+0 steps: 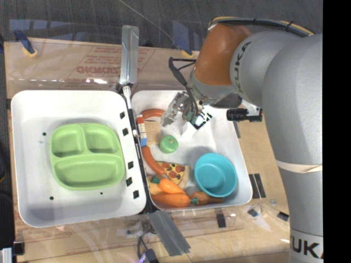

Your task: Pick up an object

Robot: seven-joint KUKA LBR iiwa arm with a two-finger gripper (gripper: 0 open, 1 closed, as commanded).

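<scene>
Currently, your left bin (22, 147) carries one green divided plate (86, 155), apart from the clutter. The right bin (241, 169) crowds the pickable items together: green apple (169, 143), pizza slice (174, 172), carrots (171, 193), blue bowl (216, 174). Your gripper (176, 111) hovers just above the apple, grasping nothing; its opening I cannot tell.

Claw (176, 113) over right bin (233, 147), perhaps above green apple (169, 143).

Fixed overhead camera, slanted down, both bins (22, 147)
</scene>
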